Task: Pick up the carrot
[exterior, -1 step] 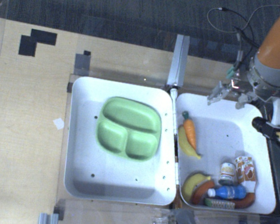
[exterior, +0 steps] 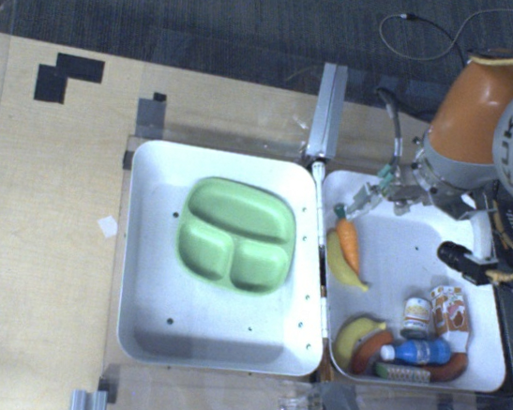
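Observation:
The orange carrot (exterior: 349, 244) with a green top lies in the right bin (exterior: 494, 348), close to that bin's left wall. It rests against a yellow banana (exterior: 343, 267). My gripper (exterior: 379, 200) hangs over the bin's back left part, just above and to the right of the carrot's green end. It is open, with nothing between its fingers, and it is apart from the carrot.
At the right bin's front lie a yellow fruit (exterior: 358, 334), a blue bottle (exterior: 417, 352), a small can (exterior: 417, 316), a carton (exterior: 451, 310) and a red item (exterior: 409, 369). A green divided tray (exterior: 236, 234) sits in the left bin (exterior: 149, 260).

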